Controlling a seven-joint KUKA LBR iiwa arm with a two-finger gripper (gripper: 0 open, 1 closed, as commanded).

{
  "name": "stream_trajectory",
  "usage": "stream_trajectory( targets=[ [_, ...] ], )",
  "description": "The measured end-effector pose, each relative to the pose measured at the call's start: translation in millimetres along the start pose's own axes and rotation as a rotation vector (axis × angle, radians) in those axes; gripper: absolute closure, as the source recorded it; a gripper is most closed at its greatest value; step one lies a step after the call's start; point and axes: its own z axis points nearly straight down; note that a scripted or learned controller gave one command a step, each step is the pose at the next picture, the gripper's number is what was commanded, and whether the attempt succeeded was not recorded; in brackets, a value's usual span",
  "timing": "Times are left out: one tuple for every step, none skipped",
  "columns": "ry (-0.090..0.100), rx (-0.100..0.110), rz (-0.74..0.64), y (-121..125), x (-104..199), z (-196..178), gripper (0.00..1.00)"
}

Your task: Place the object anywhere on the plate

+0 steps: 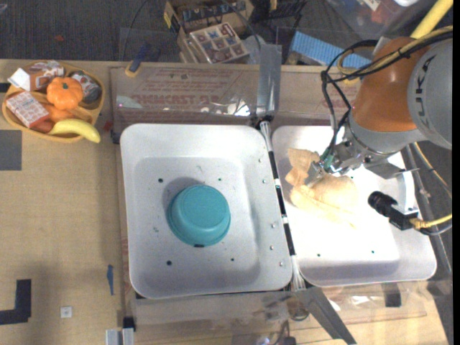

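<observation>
We see two shallow white bins side by side on the bench (57,214). The left bin (144,257) holds the teal plate (200,214), which is round and sits approx. mid-bin, a little toward the near-left. The pale object (330,194) is cream-tan, lumpy and soft-looking. It lies in the right bin (359,254), in the far-left part, close to the wall that meets the left bin, so it is well apart from the plate, w/ the bin walls between them. It reads as two lumps, a smaller one toward the far-left corner and a longer one just beside it, nearer to us and to the right. We can't tell whether that is one piece or two. The arm (384,85), orange band showing, reaches in from the right over the far side of the right bin. The gripper (321,167) is down right at the pale object, at the spot where the two lumps meet. It looks to be touching or just above the surface, but the view is too small and blurred there, so we can't tell if the gripper is closed on the object or spread. Off to the far left on the bench sits a basket (21,121) w/ an orange pumpkin (65,93), a banana (75,128) and some small packs. Beyond the bins, on the floor, there are cardboard boxes (208,24).
</observation>
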Motion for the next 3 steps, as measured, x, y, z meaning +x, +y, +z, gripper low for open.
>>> stream_trajectory(
  targets=[
    [-0.002, -0.003, -0.001, 1.2, -0.7, -40.3, 1.0],
    [-0.003, -0.006, -0.401, 25.5, 42.9, -48.6, 1.0],
    [-0.001, -0.003, -0.797, 49.9, 86.2, -35.4, 1.0]
  ],
)
